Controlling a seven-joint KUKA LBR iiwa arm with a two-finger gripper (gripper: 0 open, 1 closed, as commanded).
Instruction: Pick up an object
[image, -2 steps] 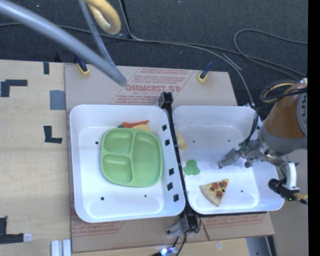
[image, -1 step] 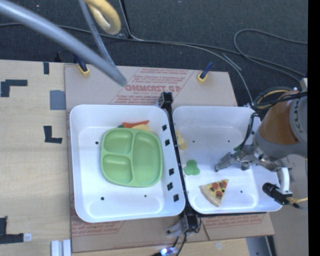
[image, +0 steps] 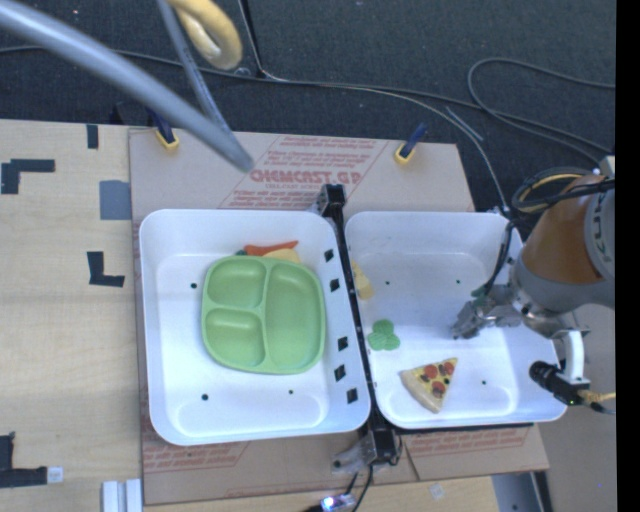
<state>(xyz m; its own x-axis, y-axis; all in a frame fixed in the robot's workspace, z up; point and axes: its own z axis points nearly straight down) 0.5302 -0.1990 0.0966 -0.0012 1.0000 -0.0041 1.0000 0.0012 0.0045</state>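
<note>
Just left and below the end effector (image: 468, 322), whose grip state I cannot tell, lies the pizza slice (image: 430, 383).

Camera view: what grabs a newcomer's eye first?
The green divided plate filling the left bin, with an orange strip peeking out at its far edge. In the right bin, a pizza slice lies near the front, a small green piece beside the divider, and the gripper hangs low at the right side.

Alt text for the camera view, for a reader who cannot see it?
The gripper hangs low in the right bin, near a pizza slice and green toy. The left bin holds a green divided plate.
</note>
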